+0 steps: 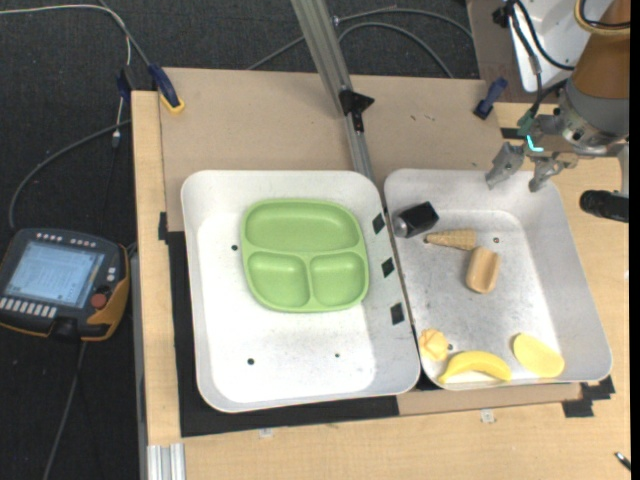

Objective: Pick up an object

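Observation:
My gripper [523, 171] hangs over the far edge of the right bin [572, 268], its two fingers spread open with nothing between them. In that bin lie a tan cone [452, 239], a tan cylinder-shaped piece [482, 269], a small black and silver object [412, 218], a yellow banana [474, 366], a yellow lemon-like piece [537, 355] and a small pale piece [433, 344]. The cone and cylinder sit below and left of the gripper, well apart from it.
The left bin [215, 358] holds a green divided plate [304, 254]. A metal pole [325, 38] slants down between the bins. A teach pendant [58, 284] lies off the bench at left. Blue clamps [165, 88] grip the bench's far edge.

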You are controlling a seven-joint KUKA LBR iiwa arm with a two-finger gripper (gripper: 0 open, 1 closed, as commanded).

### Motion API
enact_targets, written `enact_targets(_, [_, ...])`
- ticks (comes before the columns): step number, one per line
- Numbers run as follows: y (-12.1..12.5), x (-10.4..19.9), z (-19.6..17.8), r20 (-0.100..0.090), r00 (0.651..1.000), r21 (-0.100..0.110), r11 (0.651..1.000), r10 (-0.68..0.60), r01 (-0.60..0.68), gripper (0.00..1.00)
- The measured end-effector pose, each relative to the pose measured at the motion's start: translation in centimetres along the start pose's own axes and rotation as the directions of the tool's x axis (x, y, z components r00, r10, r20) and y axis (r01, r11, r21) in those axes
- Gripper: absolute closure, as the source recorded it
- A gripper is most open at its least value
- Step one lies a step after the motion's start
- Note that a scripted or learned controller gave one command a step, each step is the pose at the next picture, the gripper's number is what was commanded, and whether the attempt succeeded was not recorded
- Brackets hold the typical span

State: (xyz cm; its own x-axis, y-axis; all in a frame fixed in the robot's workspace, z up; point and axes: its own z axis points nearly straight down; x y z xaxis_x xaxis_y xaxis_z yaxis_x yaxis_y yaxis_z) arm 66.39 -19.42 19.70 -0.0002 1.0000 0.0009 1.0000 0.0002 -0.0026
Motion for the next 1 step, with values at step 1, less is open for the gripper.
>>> enact_targets(1, [0.07, 0.0, -0.15, 0.001, 1.0, -0.003, 1.0, -0.001, 0.001, 0.0])
